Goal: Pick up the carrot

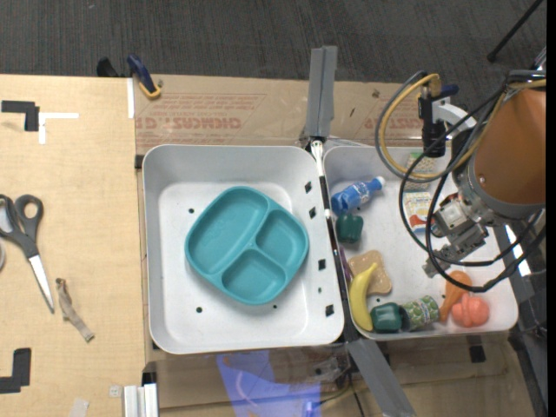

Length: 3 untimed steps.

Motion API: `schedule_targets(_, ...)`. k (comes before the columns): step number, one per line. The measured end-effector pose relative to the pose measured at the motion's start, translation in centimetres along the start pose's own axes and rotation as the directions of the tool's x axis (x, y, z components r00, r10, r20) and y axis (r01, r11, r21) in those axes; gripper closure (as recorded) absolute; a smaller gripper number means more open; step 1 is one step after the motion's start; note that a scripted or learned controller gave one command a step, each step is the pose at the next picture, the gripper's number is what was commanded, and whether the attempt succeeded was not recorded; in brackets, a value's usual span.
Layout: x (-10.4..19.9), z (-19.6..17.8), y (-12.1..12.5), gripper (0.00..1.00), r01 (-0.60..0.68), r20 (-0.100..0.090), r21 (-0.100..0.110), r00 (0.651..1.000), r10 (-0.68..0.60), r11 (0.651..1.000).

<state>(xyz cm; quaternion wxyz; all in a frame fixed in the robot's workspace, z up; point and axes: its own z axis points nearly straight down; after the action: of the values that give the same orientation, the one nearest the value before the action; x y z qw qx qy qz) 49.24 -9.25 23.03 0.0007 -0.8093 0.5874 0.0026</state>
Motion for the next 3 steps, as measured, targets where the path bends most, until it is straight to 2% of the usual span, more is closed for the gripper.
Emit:
schedule_targets(1,4.8,-3.8,-1.6,1.0,0.359,-0.001,0.002,0.933,-0.359,0.933)
schedule_targets(2,8.4,-1.9,4.1,1.0,0.628,-0.001,0.0,0.778,-0.628,0.778)
schedule_targets(3,8.9,2.2,2.8,1.0,0.871,-0.004,-0.001,0.491,-0.871,0.491)
